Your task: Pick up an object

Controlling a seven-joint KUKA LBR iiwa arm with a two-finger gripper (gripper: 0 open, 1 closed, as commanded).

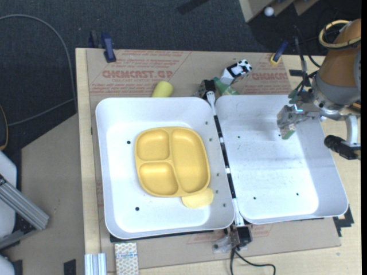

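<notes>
A yellow three-compartment plate [172, 160] lies in the middle of the left bin [114, 153]. A pale yellow flat piece [199, 199] pokes out from under the plate's near right edge. My gripper [287, 126] hangs over the far right part of the right bin [275, 199], below the grey wrist with its orange band [342, 62]. Something small and greenish [287, 133] shows at the gripper's tip; what it is, and whether it is held, is too small to tell.
On the cardboard behind the bins lie a yellow cylinder [163, 89] and a black-and-white object [238, 69] beside a green-and-black item [217, 86]. Blue clamps [108, 46] sit on the far bench edge. A black part [342, 148] juts in at the right.
</notes>
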